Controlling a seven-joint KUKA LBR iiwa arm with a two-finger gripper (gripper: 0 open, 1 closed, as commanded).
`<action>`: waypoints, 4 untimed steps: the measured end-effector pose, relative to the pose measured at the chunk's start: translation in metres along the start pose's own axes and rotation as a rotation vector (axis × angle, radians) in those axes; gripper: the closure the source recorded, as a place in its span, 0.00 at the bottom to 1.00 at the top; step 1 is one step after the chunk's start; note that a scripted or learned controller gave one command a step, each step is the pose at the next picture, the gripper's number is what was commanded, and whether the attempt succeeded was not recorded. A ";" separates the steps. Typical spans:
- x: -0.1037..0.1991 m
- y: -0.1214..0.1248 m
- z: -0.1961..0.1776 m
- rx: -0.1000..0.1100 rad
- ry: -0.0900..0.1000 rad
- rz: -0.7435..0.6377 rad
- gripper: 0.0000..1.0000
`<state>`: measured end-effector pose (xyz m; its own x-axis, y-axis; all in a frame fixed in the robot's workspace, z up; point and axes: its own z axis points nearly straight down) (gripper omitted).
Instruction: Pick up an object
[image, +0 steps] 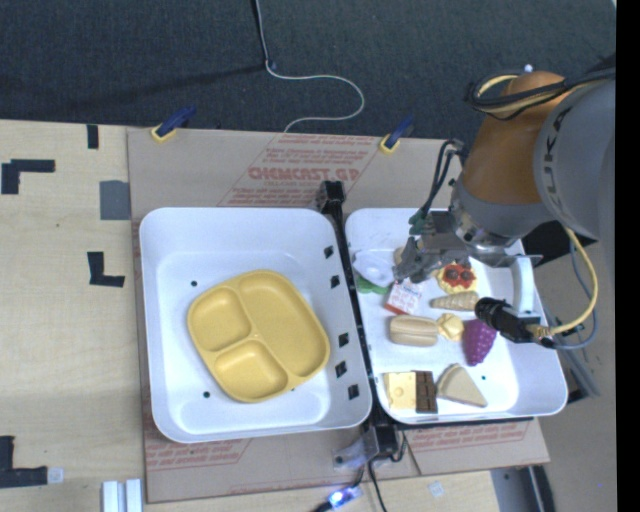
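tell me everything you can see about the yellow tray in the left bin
The yellow tray looks like smooth moulded plastic, a rounded rectangle split into three compartments: one larger and two smaller. It lies flat, open side up, turned at a slant to the walls of the left bin, near the bin's middle. Nothing sits in its compartments, and it rests on the bin's white floor. The gripper is over the right bin, well apart from it.

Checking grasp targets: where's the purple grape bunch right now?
In the camera view, the purple grape bunch lies in the right bin, toward its right side, just right of the tan bread roll and above the cheese wedge.
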<state>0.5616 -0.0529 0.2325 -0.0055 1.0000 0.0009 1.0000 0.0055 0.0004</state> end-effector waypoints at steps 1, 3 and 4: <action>-0.012 0.000 0.019 0.004 -0.002 0.006 1.00; -0.011 0.004 0.000 0.001 -0.001 0.004 1.00; -0.010 0.000 0.019 0.004 -0.002 0.004 1.00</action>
<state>0.5618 -0.0630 0.2134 -0.0010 1.0000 -0.0011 1.0000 0.0010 -0.0034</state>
